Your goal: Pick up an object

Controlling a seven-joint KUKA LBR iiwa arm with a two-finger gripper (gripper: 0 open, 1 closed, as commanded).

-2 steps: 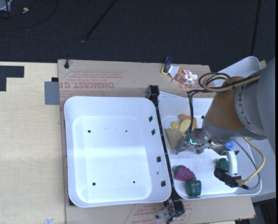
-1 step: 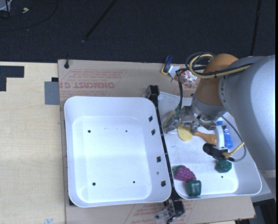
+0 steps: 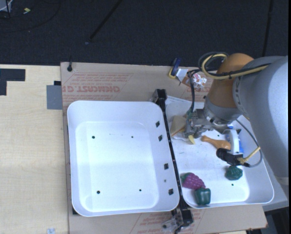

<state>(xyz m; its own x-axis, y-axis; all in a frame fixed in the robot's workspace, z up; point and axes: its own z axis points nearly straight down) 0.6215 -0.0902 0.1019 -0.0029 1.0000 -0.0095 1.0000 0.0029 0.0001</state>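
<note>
Several small items crowd the right white bin [image 3: 262, 196]; gripper [image 3: 193, 128] state indeterminate, low beside the tan wedge-shaped piece [image 3: 177, 127]; best to centre on it squarely before closing.

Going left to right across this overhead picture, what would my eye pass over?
Left white bin → purple grape bunch → green pepper → orange piece → dark green toy. The gripper hangs above the right white bin.

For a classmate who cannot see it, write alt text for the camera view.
A grey robot arm reaches from the right, its gripper low in the right bin among small toys, including purple grapes and a green pepper. The left bin sits alongside.
</note>
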